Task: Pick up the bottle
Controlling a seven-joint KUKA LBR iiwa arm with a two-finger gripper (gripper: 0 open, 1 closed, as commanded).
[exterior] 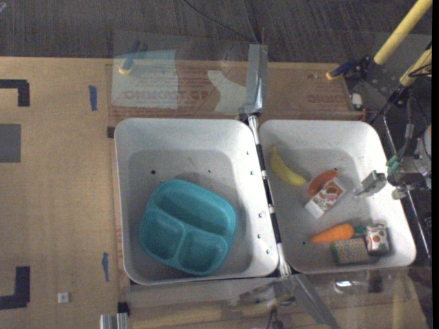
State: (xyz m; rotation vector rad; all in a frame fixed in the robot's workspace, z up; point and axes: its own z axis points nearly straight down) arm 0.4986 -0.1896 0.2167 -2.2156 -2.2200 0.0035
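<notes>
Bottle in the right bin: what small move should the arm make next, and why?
Probably shift the gripper left in view, over the bottle, before lowering. The gripper sits apart from it, to its right; the bottle lies tilted between the banana and the carrot.

Likely a robotics lab, taped wooden bench (55,204), two white bins (130,142), loose cables (206,12), clamps (346,68)

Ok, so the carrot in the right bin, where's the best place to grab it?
Take the carrot across its middle, coming straight down from above. It lies flat, running left to right, so both long sides are free there. Its green-topped end crowds a green pad and a small carton.
</notes>
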